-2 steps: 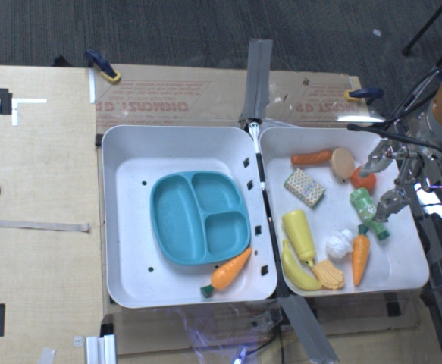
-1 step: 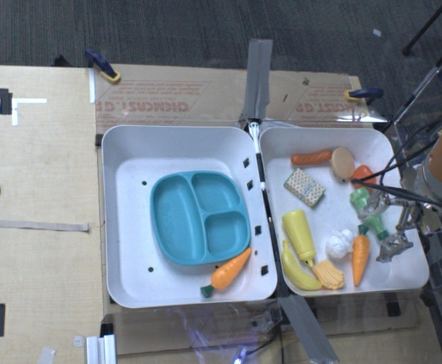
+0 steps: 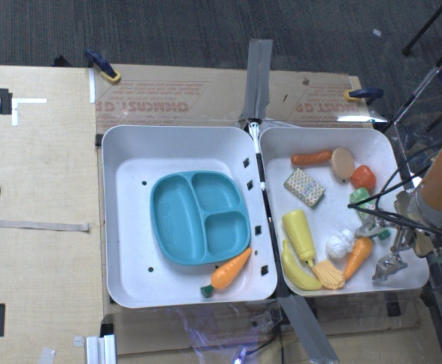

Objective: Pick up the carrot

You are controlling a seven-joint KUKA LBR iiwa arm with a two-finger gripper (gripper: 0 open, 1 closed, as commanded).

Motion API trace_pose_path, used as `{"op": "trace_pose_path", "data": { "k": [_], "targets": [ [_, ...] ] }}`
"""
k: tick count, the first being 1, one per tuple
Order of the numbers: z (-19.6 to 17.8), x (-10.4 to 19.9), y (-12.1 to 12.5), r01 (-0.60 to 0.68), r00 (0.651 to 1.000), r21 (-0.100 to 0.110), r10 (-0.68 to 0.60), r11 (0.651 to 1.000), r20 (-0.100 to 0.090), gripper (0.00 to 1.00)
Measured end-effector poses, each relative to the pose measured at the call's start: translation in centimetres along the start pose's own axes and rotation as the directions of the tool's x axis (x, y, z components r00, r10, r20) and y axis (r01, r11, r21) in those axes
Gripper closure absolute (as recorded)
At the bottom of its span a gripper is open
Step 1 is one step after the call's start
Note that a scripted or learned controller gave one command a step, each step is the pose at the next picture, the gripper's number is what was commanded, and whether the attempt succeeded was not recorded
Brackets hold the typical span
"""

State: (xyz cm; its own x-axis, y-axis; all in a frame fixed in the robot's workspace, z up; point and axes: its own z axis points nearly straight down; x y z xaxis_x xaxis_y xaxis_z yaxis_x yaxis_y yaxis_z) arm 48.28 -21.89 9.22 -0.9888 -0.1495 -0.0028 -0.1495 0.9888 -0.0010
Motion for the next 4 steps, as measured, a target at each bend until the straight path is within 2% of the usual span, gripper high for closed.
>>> {"op": "trace_pose_path", "data": {
  "k": [1, 2, 3, 4],
  "targets": [
    [0.0, -0.4, 1.9, 0.036, 0.999, 0.000, -0.036, 0.999, 0.001, 0.00],
    [-0.1, -0.3, -0.3, -0.060, 0.998, 0.000, 0.060, 0.998, 0.002, 0.00],
    [0.0, -0.4, 1.8, -0.148, 0.989, 0.000, 0.148, 0.989, 0.001, 0.00],
    [0.0, 0.0, 1.6, -0.241, 0.970, 0.000, 0.241, 0.970, 0.002, 0.00]
  ]
}}
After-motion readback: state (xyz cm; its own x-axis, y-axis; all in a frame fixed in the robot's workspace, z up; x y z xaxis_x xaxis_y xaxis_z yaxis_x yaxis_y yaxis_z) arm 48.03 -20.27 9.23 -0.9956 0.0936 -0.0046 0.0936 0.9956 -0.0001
